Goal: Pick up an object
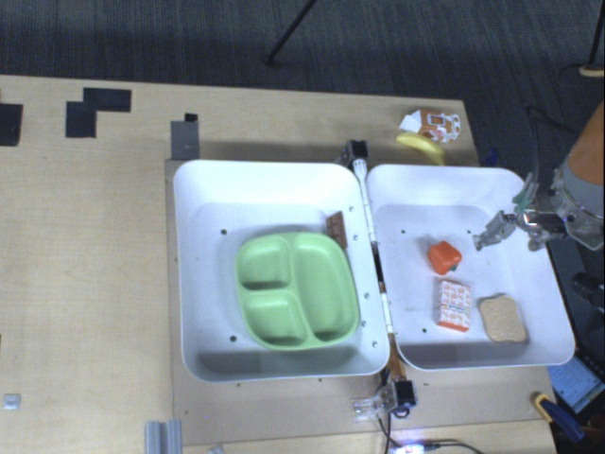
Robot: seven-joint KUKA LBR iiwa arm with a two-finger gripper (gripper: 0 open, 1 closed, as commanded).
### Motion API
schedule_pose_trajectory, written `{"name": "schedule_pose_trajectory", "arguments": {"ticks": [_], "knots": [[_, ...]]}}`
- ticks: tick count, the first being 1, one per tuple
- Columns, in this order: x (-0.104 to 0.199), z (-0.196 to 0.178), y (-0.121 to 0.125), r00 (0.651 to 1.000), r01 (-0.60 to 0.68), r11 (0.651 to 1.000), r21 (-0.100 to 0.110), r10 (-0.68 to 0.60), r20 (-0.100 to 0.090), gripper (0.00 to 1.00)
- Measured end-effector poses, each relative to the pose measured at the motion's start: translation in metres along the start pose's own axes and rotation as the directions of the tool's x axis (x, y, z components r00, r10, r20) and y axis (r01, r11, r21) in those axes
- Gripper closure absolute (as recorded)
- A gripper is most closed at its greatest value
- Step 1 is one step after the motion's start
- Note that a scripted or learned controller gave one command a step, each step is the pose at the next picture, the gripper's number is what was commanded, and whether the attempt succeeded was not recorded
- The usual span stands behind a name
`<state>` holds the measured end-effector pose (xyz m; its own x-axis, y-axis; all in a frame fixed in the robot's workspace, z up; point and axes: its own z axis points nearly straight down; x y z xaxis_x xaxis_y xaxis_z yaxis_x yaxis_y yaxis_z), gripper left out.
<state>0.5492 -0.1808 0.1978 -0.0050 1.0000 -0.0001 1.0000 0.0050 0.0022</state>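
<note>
**Orange piece lies to the camera's left of the end effector**

The end effector (499,229) hangs over the right bin (539,348) — apparently empty, though how far open I cannot tell. The orange object (444,256) sits nearby — slightly lower in view.

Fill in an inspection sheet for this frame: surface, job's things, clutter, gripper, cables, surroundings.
Surface: wooden bench bearing a left white bin and a right white bin side by side.
Job's things: in the right bin, an orange object, a small printed box and a tan bread-like piece, all apart from one another.
Clutter: green divided tray in the left bin, a brown item at its far edge; yellow item and packet on the bench behind the bins; black marks at the bench's far left.
Gripper: gripper over the right bin's far right side, nothing between its fingers.
Cables: thin wires at the bench's near edge.
Surroundings: dark carpet beyond the bench.
</note>
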Motion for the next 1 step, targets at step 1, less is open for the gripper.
{"name": "schedule_pose_trajectory", "arguments": {"ticks": [1], "knots": [[0.0201,0.0869,0.0060,1.000,-0.001,1.000,-0.011,0.001,0.001,0.00]]}}
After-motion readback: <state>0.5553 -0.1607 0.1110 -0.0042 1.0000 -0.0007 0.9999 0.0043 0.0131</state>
